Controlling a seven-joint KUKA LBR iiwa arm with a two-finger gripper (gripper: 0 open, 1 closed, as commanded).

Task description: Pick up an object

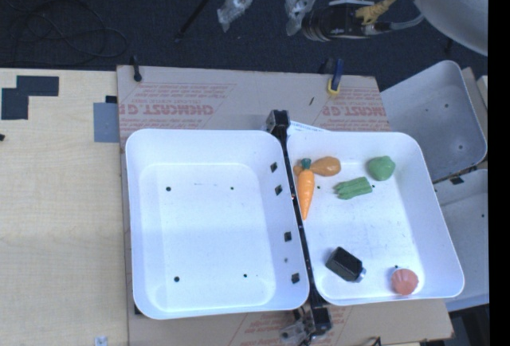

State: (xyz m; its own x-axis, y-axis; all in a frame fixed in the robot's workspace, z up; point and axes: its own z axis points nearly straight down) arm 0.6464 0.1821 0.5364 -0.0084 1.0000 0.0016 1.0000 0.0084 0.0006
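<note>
Pale wood makes up the counter [56,201], with a sheet of printed cardboard [207,101] laid over it and dark floor with loose cables beyond the far edge. Two shallow white bins sit side by side on the cardboard: the left bin [143,177] and the right bin [430,209], their inner rims touching.

High at the top of the view, over the dark floor and well apart from both bins, hang the fingers [269,5]. They are spread wide with nothing between them, tips pointing down toward the counter.

All the objects lie in the right bin. A toy carrot [304,191] rests against the shared rim, its long axis running along that rim, green top toward the far side and tip toward the near side. Just beside its top is an orange rounded piece [326,167]. A green pod [352,188] lies roughly crosswise, with a green lump [381,167] near it. A black block [345,265] and a pinkish ball [404,281] sit near the front.
</note>
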